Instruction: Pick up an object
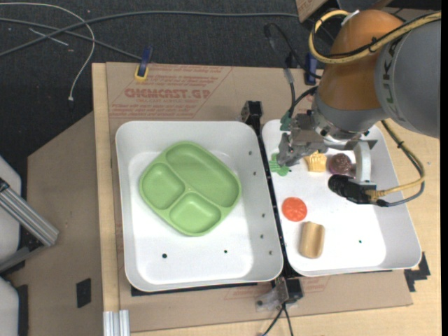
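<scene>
My gripper (287, 154) hangs over the upper left corner of the right bin (364, 238), close to the wall between the two bins. Right below its tip lies a small green object (281, 167); whether the gripper touches it is unclear. A yellow piece (318, 162) and a round purple-brown piece (341, 163) lie just to the gripper's right. An orange-red disc (294, 208) and a tan cylinder (311, 239) rest nearer the front of the same bin.
The left bin (127, 187) holds a light green divided plate (189, 187). A black part with a yellow cable (353, 187) hangs from the arm above the right bin's middle. Both bins sit on a cardboard sheet (168, 89).
</scene>
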